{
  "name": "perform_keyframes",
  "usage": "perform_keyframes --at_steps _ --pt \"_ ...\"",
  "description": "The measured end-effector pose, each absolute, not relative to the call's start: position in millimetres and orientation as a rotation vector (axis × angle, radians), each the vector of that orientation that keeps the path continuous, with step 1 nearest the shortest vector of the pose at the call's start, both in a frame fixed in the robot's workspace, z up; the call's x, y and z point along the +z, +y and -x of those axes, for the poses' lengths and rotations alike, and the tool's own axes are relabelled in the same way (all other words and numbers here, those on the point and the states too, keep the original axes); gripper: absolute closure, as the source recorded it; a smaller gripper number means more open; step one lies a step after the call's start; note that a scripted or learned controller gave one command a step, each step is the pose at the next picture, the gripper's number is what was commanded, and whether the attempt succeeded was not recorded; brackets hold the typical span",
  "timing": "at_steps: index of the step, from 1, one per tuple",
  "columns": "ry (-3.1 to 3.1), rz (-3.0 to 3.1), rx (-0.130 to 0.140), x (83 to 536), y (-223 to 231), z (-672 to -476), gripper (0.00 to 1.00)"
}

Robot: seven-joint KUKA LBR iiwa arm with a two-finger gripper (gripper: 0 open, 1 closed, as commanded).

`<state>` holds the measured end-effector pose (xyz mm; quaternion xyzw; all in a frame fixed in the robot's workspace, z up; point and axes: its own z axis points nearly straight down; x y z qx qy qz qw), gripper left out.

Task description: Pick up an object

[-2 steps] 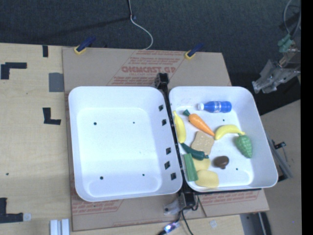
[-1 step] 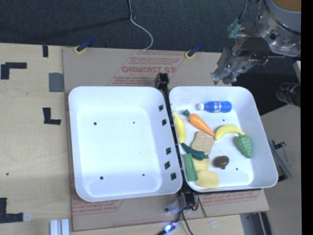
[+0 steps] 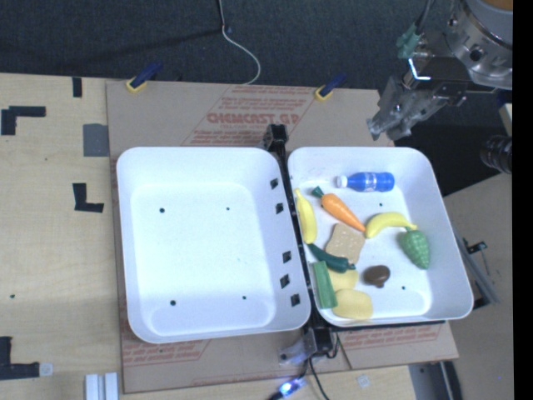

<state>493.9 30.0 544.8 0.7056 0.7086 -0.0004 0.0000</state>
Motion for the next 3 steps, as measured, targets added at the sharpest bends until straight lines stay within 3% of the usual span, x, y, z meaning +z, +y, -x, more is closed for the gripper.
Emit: perform_keyframes --at_steps 1,2,3 --pt "2.233 -2.214 -0.003 532 111 -545.9 1.00" --pt "2.226 -2.216 -0.001 545 108 -544.9 1.00" --pt "2.235 -2.220 -0.022 425 159 -506.6 1.00"
